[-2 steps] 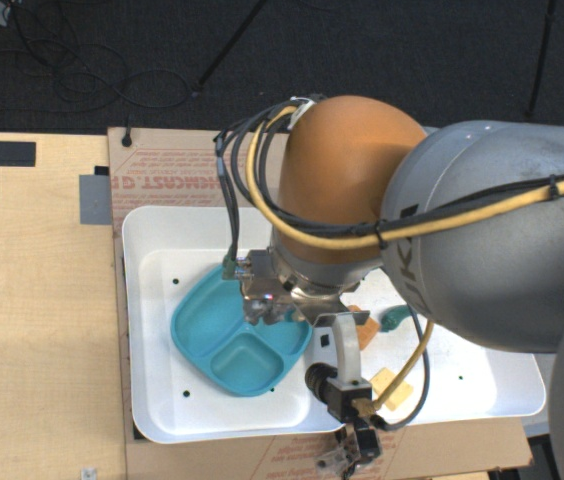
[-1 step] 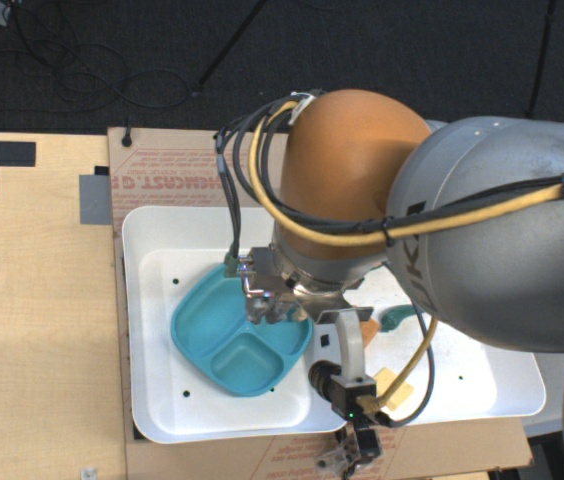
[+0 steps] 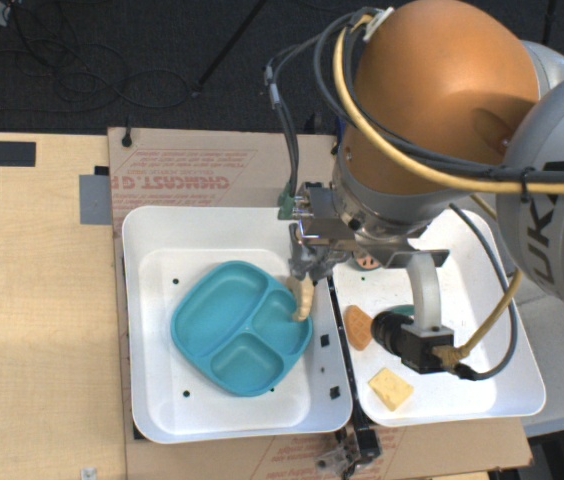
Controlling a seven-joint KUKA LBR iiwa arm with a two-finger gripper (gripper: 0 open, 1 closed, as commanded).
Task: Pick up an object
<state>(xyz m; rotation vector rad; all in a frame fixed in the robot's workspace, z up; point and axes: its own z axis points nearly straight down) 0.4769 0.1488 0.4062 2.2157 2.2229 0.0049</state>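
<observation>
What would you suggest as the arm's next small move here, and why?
Probably a short lift straight up to test the grip. The gripper sits low over the right edge of the teal divided plate in the left bin, with a tan stick-like piece at its tip; whether that piece is truly held is unclear, and lifting would show it.

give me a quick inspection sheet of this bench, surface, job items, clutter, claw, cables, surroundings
surface: left bin and right bin, side by side on brown cardboard.
job's things: blue divided tray in left bin; orange piece and yellow block in right bin.
clutter: nothing seen.
claw: claw low over the tray's right edge; a tan finger points down; open or shut unclear.
cables: hoses loop round the orange band; a cable runs to a black unit.
surroundings: wooden bench, dark floor with wires.
</observation>
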